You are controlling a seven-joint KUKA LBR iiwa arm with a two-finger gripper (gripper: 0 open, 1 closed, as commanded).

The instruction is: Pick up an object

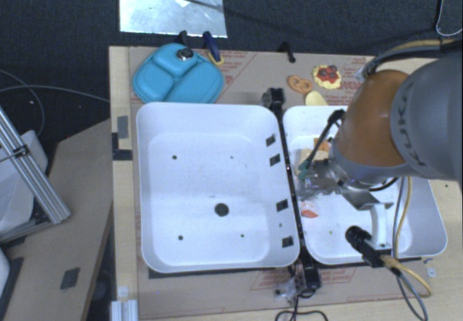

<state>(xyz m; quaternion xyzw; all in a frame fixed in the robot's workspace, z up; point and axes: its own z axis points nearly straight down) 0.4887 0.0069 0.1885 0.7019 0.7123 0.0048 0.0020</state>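
Observation:
My gripper (315, 182) reaches down into the left part of the right bin (427, 236), close to the divider between the bins. The big grey and orange wrist (376, 128) covers most of it. Several small objects lie bunched under and beside the gripper, among them a green piece (307, 165) and a tan piece (306, 152). A small red object (309, 213) lies on the bin floor just in front of the gripper. In the left bin (166, 131) a small dark round object (221, 210) lies alone near the middle.
A blue sectioned tray (178, 75) rests on the bench behind the left bin. Small toy food pieces (326, 76) lie behind the right bin. A black clamp (275, 97) sits at the far end of the divider. Cables (409, 287) hang at the front right.

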